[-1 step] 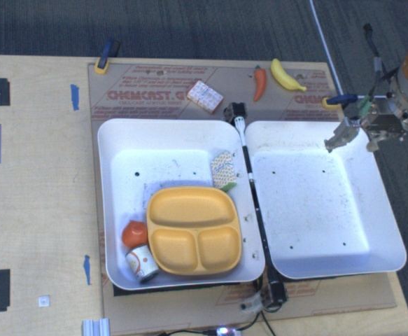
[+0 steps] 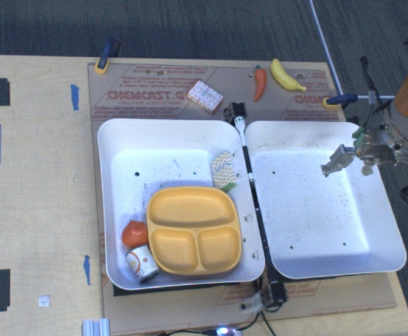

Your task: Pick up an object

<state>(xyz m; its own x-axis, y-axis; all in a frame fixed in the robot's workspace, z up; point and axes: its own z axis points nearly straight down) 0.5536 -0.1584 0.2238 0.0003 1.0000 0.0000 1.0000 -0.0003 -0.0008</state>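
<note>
At the near edge of the left bin [image 2: 113, 187], a small white can with orange markings [image 2: 141, 262] lies tipped on its side in the front left corner, touching the yellow divided tray [image 2: 193, 229]. Just behind the can sits a red-orange tomato-like ball [image 2: 134, 232], also pressed against the tray's left side. The tray fills much of the bin's front half, lying flat with its one long compartment toward the back and two smaller ones toward the front; nothing rests in any of them. Behind the tray's right rear corner, near the bin's right wall, a small patterned packet with a bit of green at its lower edge [image 2: 223, 170] leans against the tray.

The right bin [image 2: 371, 257] stands just beside the left one, a black strip [image 2: 251, 187] running along the seam between them. Its floor shows only dark specks.

Over the right bin's far right portion hangs the gripper [image 2: 340, 159], reaching in from the right; whether it is released or clenched cannot be told, and nothing is seen in it.

Farther back, on the brown board [image 2: 155, 93] behind the bins, lie a small patterned block [image 2: 204, 96], a red chili pepper [image 2: 259, 83] and a yellow banana [image 2: 286, 75], well apart from the gripper.
</note>
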